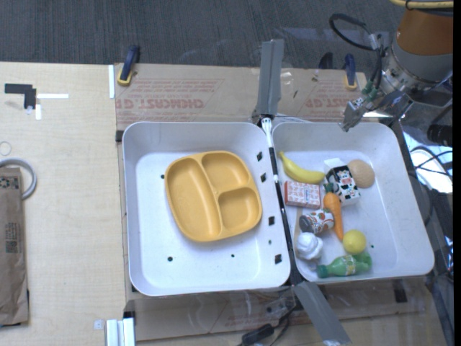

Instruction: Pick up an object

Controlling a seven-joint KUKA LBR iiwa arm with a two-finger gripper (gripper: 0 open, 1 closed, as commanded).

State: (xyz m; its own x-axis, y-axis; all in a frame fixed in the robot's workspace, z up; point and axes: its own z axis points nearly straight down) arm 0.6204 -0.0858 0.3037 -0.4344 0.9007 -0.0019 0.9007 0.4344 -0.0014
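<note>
the claw (354, 114) hangs above the far rim of the right bin (410, 186); whether it is apart or together cannot be told. nothing shows in its grasp. below and nearer than the claw lie a banana (300, 169), a carrot (335, 213), a lemon (354, 241) and a green bottle (346, 266). well to its left sits a yellow divided plate (213, 194) in the left bin (144, 215).

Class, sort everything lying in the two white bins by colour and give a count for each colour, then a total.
Yellow: 3, the divided plate, banana, lemon
Orange: 1, the carrot
Green: 1, the bottle
Tan: 1, the round bun
Mixed or white packs and toys: 4
Total: 10
</note>
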